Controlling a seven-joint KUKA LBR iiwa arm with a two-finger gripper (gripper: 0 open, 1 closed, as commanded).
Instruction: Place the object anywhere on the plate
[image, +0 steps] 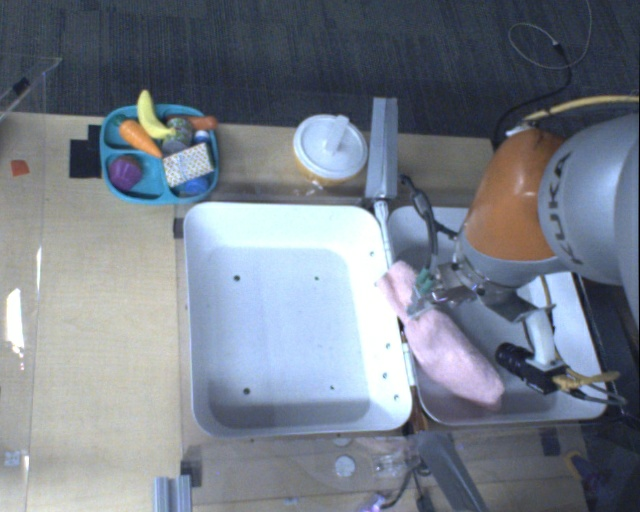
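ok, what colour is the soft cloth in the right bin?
Pale pink soft cloth, clearest in the camera view.

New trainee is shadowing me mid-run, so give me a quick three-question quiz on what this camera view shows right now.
1. True or false: the pink cloth lies wholly inside the left bin.
2. Multiple choice: where does the blue tray of toy food sit? A) in the right bin B) on the bench beyond the left bin's far left corner C) on the white lidded cup
3. Fill in: the end effector hangs over the ____ end of the pink cloth, near the divide between the bins.

Key: 1 false, it lies in the right bin, its upper end at the divide. 2 B. 3 upper.
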